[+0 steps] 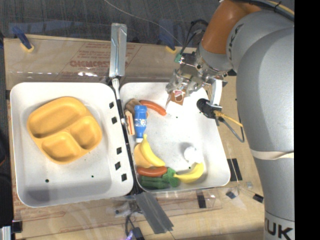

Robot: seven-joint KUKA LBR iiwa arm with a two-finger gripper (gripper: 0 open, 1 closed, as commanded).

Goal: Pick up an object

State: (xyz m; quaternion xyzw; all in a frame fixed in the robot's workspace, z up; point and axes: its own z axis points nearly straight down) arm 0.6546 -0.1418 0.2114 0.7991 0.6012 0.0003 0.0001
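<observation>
My gripper (pixel 177 95) hangs over the far edge of the right bin (pixel 212 134), raised above its floor. A small brown-orange object (pixel 177 98) sits between the fingertips, and the fingers are shut on it. Just left of it on the bin floor lies an orange sausage (pixel 153 107). A blue bottle (pixel 140 120) lies along the bin's left wall. Nearer the front are a yellow banana (pixel 148 154), a red sausage (pixel 151 171), a green item (pixel 159 182), a second banana (pixel 193 172) and a white ball (pixel 190 153).
The left bin (pixel 20 184) holds a yellow divided tray (pixel 65 128). A metal bar (pixel 118 49) stands at the back between the bins. The arm's grey body (pixel 265 84) covers the right side of the bench. A black cable fitting (pixel 206 107) juts out beside the gripper.
</observation>
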